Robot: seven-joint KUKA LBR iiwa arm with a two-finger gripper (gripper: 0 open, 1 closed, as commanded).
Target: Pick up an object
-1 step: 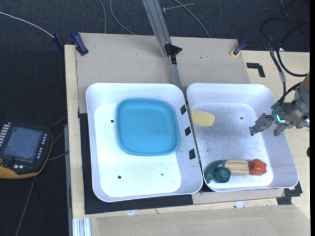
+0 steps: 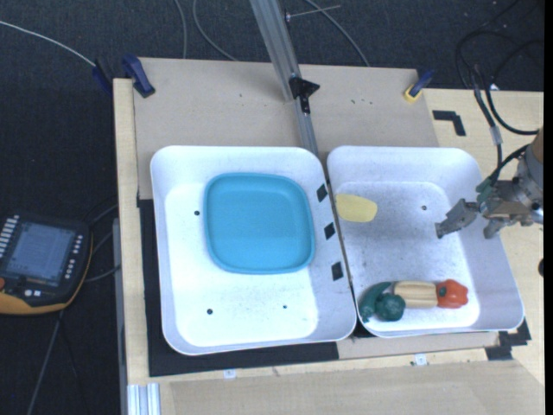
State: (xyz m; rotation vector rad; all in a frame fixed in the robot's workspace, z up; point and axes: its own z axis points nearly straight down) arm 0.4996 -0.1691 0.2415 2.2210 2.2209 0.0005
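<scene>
Over the right bin point(image 2: 510, 305) the claw point(image 2: 462, 217) hangs, open or closed I cannot tell, well above the wooden toy point(image 2: 415, 296) by the near wall, so it should descend squarely over that.

Gripper point(image 2: 471, 217) reaches in from right, tilted leftward.
</scene>
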